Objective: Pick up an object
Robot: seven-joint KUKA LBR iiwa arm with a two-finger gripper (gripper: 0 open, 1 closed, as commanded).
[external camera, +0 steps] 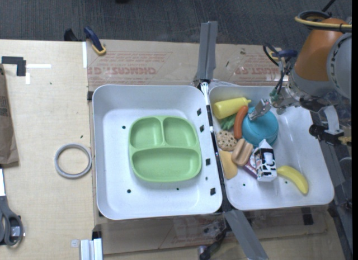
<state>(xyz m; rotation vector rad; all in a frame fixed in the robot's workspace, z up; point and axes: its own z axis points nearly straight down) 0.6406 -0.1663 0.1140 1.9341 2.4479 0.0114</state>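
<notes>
Several toys crowded the right bin (313,141); jaws (263,109) state unclear over the blue bowl (262,129), so we'd descend slowly.

From my feed I can't make out how the jaws of the gripper (262,109) stand; they blur into the blue bowl (263,128) beneath. The arm (324,57) runs off the right edge, while the scissors (10,226) and brown bag (6,124) are cut by the left. A green item (227,123) hides under the yellow bottle (229,107).
</notes>
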